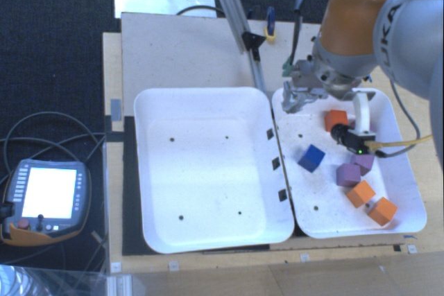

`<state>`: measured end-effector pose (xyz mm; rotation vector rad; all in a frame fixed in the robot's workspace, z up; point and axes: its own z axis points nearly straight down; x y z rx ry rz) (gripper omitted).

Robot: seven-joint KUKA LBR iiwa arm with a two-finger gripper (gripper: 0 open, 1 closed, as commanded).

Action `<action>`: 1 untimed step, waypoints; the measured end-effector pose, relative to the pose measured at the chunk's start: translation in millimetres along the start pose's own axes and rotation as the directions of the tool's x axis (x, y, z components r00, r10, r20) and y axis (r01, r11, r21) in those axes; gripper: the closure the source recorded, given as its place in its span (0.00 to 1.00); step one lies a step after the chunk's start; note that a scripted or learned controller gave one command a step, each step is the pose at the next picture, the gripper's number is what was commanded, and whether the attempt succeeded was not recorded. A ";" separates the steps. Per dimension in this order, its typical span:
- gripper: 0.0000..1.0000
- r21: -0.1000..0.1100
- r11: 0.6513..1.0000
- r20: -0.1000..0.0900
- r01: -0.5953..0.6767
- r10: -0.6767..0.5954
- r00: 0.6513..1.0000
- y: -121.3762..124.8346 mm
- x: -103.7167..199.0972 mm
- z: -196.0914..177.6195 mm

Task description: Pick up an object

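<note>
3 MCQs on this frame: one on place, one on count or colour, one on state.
1. Where are the blocks?
A. left bin
B. right bin
C. on the bench outside the bins

2. How many blue cubes are there?
A. one
B. two
C. three

3. How do the two purple blocks stand to each other?
A. far apart
B. side by side
C. in different bins

Answers:
1 B: every block lies in the right bin, under the arm.
2 A: a single blue cube sits near the bin's middle.
3 B: one purple block lies right beside the other purple block.
</note>
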<state>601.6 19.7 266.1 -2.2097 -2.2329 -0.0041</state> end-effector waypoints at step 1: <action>1.00 0.003 1.000 0.000 -0.001 0.001 1.000 -2.2 52.0 24.3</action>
